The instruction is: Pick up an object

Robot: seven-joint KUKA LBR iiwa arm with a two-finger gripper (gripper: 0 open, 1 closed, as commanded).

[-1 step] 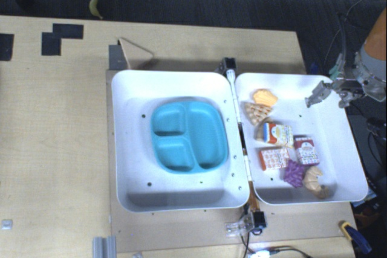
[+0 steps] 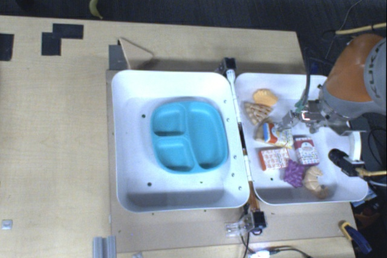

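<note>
The worktop (image 2: 54, 130) carries 2 white bins. The left bin (image 2: 130, 130) holds 1 blue divided tray (image 2: 188, 136) with 3 compartments. The right bin (image 2: 341, 187) holds a cluster of about 8 small things, among them 1 orange bun (image 2: 265, 96), 1 purple grape bunch (image 2: 294, 174) and 2 red-and-white packets (image 2: 275, 158). The arm (image 2: 357, 72) reaches in from the right, bent down over the right bin, with the tool (image 2: 296, 118) low above the clutter's upper right; whether it is clenched or released, I cannot tell.
</note>
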